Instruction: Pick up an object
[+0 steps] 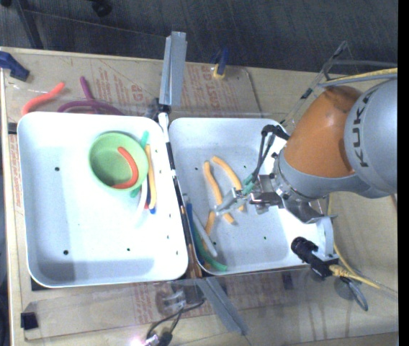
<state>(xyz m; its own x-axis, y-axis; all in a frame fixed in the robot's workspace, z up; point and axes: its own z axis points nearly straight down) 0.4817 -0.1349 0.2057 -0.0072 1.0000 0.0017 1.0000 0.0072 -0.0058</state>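
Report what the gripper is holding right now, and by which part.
It cannot be told. The gripper sits low in the right bin, right at the orange-handled pliers, but the view does not settle whether the pliers are between its fingers.

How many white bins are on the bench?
2. The left bin holds a green bowl. The right bin sits right beside it, under the gripper, and holds orange-handled pliers.
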